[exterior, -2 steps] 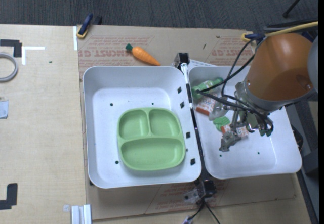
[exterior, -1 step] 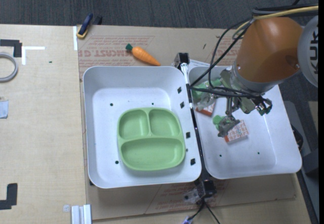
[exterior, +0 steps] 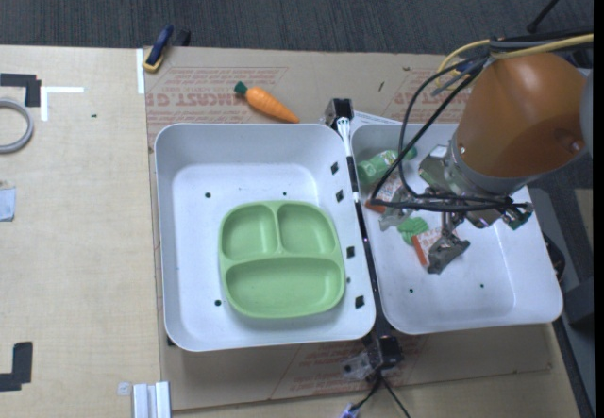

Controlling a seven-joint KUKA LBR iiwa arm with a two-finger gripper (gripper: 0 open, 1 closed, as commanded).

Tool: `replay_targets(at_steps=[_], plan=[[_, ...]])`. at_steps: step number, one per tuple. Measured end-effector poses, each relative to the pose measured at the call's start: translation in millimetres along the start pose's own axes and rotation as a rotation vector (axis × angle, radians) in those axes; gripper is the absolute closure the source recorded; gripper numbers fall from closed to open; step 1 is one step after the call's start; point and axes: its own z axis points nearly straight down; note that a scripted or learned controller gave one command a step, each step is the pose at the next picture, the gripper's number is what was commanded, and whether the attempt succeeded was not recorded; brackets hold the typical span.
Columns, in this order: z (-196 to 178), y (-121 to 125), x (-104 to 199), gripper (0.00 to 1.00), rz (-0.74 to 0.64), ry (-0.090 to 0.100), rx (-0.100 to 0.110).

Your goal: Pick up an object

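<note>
I've got the tool [exterior: 445,251] low in the right white plastic bin [exterior: 510,298], centre-right of frame, just beside a small clutter of toy items: a green plastic piece [exterior: 377,164] near the bin's upper left, and a green-and-orange item [exterior: 412,229] by the fingers. Can't tell whether the tool is open or closed; the grey arm with the orange band [exterior: 524,114] and cable loops cover most of it, and I see nothing clearly between the fingers. Risks as I judge them: items bunched close, so a grab could catch two or nudge one away; cables hanging over the pile could snag. Target looks small, light, glossy plastic, likely slippery. The left white bin [exterior: 184,218] carries a green three-compartment plate [exterior: 280,260]; an orange toy carrot [exterior: 267,102] lies on the surface above it.
</note>
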Motion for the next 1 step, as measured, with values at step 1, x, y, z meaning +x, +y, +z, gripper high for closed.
replay_targets(at_steps=[1], plan=[[100.3,-29.1,45.4,0.00,-0.103,0.001,-0.001]])
